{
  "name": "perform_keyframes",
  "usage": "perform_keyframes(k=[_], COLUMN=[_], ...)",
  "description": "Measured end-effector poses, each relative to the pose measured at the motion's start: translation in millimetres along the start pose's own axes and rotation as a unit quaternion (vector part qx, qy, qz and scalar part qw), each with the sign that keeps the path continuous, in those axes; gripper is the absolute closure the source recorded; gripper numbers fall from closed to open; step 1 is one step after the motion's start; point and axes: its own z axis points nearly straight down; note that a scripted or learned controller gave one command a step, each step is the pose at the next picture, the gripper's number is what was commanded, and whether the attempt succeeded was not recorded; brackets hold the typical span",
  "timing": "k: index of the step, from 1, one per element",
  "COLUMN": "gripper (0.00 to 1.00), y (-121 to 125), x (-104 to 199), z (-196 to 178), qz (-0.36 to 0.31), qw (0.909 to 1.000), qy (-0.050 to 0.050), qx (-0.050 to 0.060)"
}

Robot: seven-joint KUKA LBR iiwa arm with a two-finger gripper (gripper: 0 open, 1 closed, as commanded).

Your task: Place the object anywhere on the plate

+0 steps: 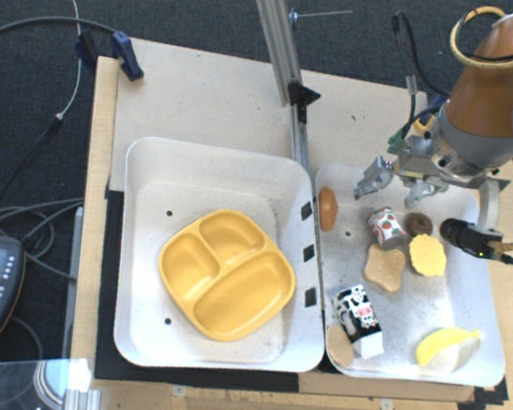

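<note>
**Q:** Nearest you, front of the right bin (490, 360) — what've you got?

**A:** You've got a small cow-print carton (359, 320) by the front-left corner, and a yellow banana piece (445, 347) front-right. Behind those: a tan cracker-like piece (385, 269), a yellow round piece (427, 256), a red-and-white can (385, 226), a dark brown round bit (419, 223), and a brown egg-shaped thing (328, 208) against the bin's left wall.

**Q:** Plate?

**A:** Your yellow three-section plate (227, 274) sits mid left bin (147, 174), nothing on it.

**Q:** Gripper?

**A:** Gripper (402, 182) hangs over the back of the right bin, just behind the can. Fingers look spread, nothing between them. All the items are in the right bin, well apart from the plate.
</note>
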Motion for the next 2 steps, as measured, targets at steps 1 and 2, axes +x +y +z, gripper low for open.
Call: perform_keyframes(k=[1, 2], gripper=[0.00, 0.00], y=[-8.1, -31.9], x=[18.7, 53.1], z=[26.5, 28.3], qz=[-0.001, -0.002], qw=[1.0000, 1.0000], qy=[0.001, 0.001], qx=[0.005, 0.006])
